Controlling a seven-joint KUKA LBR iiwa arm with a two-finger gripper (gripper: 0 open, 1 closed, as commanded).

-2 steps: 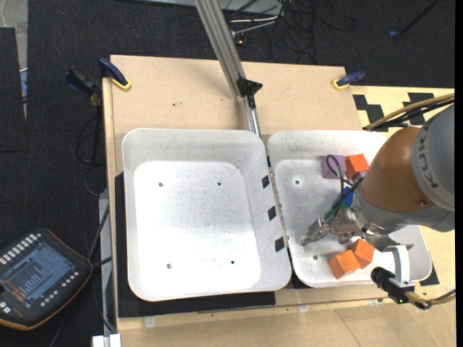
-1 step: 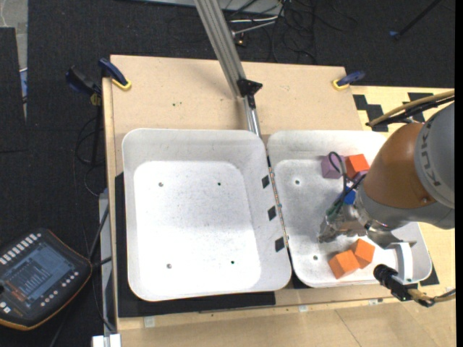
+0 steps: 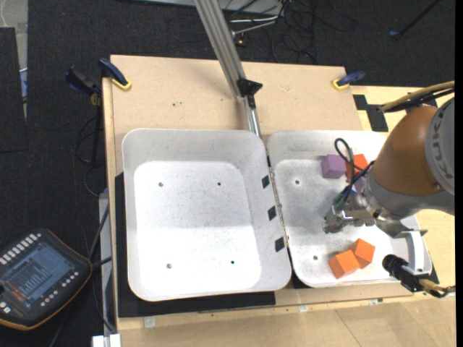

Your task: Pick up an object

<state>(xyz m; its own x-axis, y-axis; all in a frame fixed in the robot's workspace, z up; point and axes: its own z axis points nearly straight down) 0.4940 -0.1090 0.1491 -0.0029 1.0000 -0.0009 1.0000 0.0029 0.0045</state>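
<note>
**Two bins, four blocks, gripper low in the right one**

Two white bins sit side by side on a tan bench (image 3: 181, 85). Left bin (image 3: 192, 212) shows only its speckled floor. Right bin (image 3: 300, 194) holds all the blocks, and the arm (image 3: 416, 161) comes in over it from 3 o'clock, its orange band covering the bin's 3 o'clock side.

The gripper (image 3: 338, 219) hangs near the middle of the right bin, pointing toward 9 o'clock. Its metal fingers are small and blurred against the white floor; I cannot tell how far apart the jaws stand, and nothing can be made out between them.

A purple block (image 3: 333, 165) lies at 12 o'clock from the gripper, near it but apart. Just beside the purple one, at its 3 o'clock, a red-orange block (image 3: 359, 164) is partly hidden by the arm and a dark cable. At 6 o'clock from the gripper lie two orange blocks, touching or nearly so: a larger one (image 3: 343, 263) toward the bin's near rim and a smaller one (image 3: 364, 251) at its 2 o'clock. Neither touches the gripper.

A metal pole (image 3: 221, 35) slants across the bench's far edge. A teach pendant (image 3: 36, 277) lies on the floor at 8 o'clock from the bench.
</note>
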